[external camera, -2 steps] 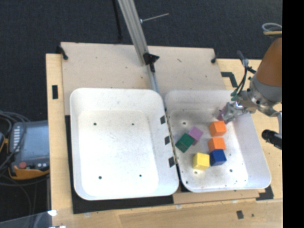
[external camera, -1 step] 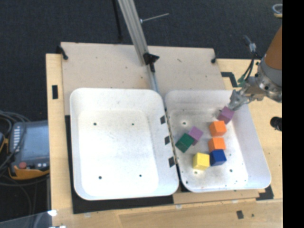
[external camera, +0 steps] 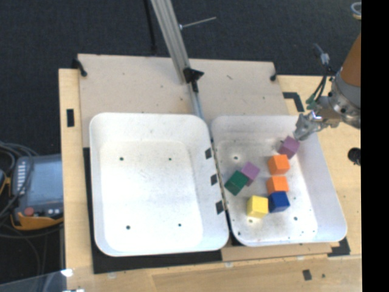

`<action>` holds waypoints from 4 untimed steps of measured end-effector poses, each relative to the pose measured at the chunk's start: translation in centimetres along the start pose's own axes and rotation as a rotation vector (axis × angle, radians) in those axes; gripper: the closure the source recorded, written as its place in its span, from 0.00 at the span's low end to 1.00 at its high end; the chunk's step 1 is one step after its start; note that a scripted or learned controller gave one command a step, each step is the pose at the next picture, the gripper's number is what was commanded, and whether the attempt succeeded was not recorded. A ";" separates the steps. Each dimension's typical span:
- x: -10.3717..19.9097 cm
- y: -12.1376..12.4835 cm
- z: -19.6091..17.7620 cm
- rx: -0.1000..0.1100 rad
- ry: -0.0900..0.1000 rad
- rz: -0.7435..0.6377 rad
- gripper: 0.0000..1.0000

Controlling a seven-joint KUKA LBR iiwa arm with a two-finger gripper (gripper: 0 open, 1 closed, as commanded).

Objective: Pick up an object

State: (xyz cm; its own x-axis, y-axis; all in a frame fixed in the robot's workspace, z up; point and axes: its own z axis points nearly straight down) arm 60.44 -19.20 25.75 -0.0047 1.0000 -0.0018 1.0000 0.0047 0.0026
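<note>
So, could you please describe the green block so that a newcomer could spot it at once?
Look in the right-hand bin, on the side nearest the left-hand bin. The green block sits there beside a purple block. It is the bin's one green piece, and the leftmost.

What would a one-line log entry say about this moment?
arm: over right bin | gripper: beside purple block | blocks in right bin: seven | lifted: none

The arm [external camera: 347,87] enters from the right edge, wrist angled down and leftward, its gripper [external camera: 304,128] low and pointing down-left; finger spacing is unclear.
</note>
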 end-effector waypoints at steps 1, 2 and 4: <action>4.3 -1.1 -0.6 0.002 0.002 -0.001 1.00; 9.1 -2.8 0.8 0.003 0.003 -0.001 1.00; 19.4 -4.7 1.7 0.003 0.003 -0.002 1.00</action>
State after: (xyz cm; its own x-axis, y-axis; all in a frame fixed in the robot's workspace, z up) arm 55.66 0.20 24.04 -0.0067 1.0000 0.0016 1.0000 0.0067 -0.0005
